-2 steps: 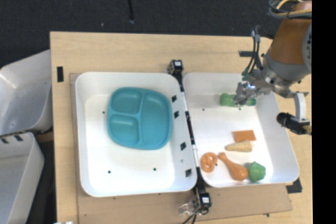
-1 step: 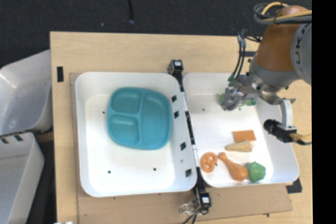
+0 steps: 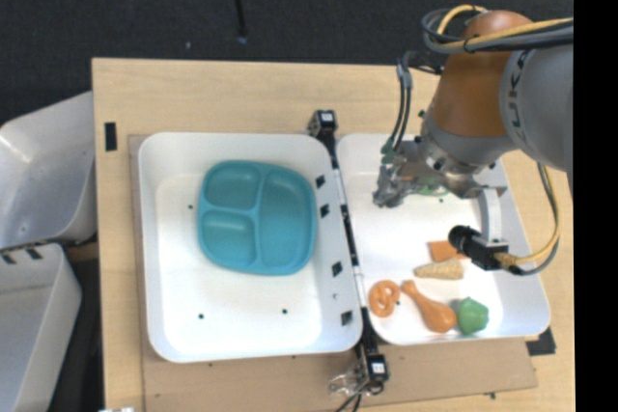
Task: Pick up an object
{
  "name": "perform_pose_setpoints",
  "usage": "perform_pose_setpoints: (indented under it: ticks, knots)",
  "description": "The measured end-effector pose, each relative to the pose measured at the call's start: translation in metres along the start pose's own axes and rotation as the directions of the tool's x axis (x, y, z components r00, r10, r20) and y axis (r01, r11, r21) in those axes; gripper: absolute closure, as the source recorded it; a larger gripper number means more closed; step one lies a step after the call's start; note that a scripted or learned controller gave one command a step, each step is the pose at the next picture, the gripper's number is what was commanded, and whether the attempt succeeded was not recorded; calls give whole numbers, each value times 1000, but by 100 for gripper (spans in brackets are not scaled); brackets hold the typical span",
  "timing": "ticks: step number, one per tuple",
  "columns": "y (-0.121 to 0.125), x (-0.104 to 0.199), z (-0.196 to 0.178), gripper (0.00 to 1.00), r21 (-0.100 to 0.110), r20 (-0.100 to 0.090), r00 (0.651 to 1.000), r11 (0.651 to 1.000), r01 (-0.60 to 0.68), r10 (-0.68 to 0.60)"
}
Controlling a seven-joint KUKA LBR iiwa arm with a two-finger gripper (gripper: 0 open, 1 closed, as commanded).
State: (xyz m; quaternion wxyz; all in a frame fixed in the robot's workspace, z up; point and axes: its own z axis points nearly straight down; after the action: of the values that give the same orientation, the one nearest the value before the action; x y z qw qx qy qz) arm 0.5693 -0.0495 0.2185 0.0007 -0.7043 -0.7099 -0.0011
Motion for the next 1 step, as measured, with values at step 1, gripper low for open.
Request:
perform_pose_setpoints:
  ticks: [1]
  knots:
    - [1,49,-3,100,-2,1,1000,1000,0,0]
